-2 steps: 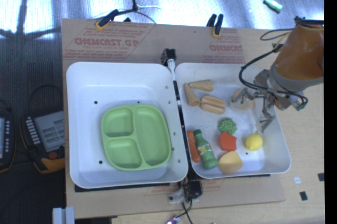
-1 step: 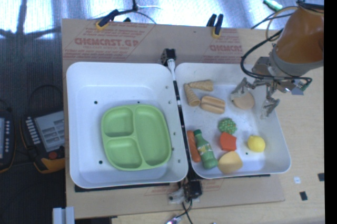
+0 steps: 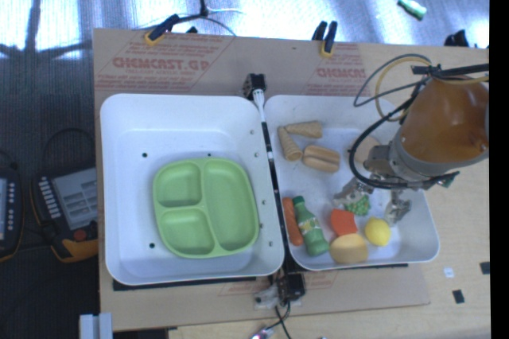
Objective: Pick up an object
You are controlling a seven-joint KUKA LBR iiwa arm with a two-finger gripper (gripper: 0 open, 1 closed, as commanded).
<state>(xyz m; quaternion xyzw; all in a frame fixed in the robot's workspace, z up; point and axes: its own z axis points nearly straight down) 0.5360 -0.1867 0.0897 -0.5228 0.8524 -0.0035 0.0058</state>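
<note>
My gripper hangs low over the right bin, its two fingers spread open. A small green leafy piece lies just inside the left finger, not clamped. A yellow lemon sits just in front of the gripper. Beside the lemon are an orange-red chunk and a tan rounded piece. A green bottle and an orange carrot lie along the bin's left wall. Two cones and a hot dog bun rest at the back.
The left bin holds a green divided plate. The arm's orange band and looping cables overhang the right bin's far right corner. Clamps sit on the cardboard at the back.
</note>
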